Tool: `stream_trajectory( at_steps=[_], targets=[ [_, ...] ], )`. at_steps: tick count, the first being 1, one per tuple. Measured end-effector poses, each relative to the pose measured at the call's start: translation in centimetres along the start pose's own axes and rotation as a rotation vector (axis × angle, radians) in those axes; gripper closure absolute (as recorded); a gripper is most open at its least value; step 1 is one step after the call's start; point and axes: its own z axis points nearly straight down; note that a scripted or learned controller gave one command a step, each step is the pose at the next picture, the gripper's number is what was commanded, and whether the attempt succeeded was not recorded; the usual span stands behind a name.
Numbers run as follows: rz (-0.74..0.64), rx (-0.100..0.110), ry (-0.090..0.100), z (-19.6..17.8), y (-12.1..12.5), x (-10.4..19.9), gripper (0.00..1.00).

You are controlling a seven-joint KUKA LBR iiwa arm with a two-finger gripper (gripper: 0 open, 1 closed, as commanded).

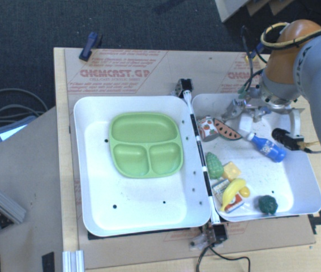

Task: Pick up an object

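Observation:
My gripper [249, 110] hangs low over the far part of the right bin [307, 177], under the grey arm with its orange band [287, 52]. Just in front of it and to its left lies a watermelon slice [228, 130], with a small red and white box [206, 127] beside that. A blue bottle [266, 146] lies on its side just in front of the gripper. Nearer the front sit a green toy [213, 166], a yellow block [231, 171], a banana [233, 189] and a dark green broccoli [268, 204].
The left bin [92, 197] holds a green divided plate [146, 143]. A black clip [185, 86] sits where the two bins meet at the back. A blue clamp [89, 46] grips the board's far left edge. Cables run along the arm at the right.

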Motion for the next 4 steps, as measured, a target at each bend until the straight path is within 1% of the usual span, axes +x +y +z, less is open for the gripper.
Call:
stream_trajectory(
  at_steps=[1,2,3,4],
  targets=[
    [0.002,0.000,-0.002,0.0,-0.1,-4.0,0.00],
    [0.002,0.003,0.001,0.0,-3.9,-5.7,0.00],
    [0.002,0.004,0.001,-0.2,-8.5,-6.0,0.00],
    [0.001,0.004,0.004,0.0,-10.1,-6.1,0.00]
  ],
)
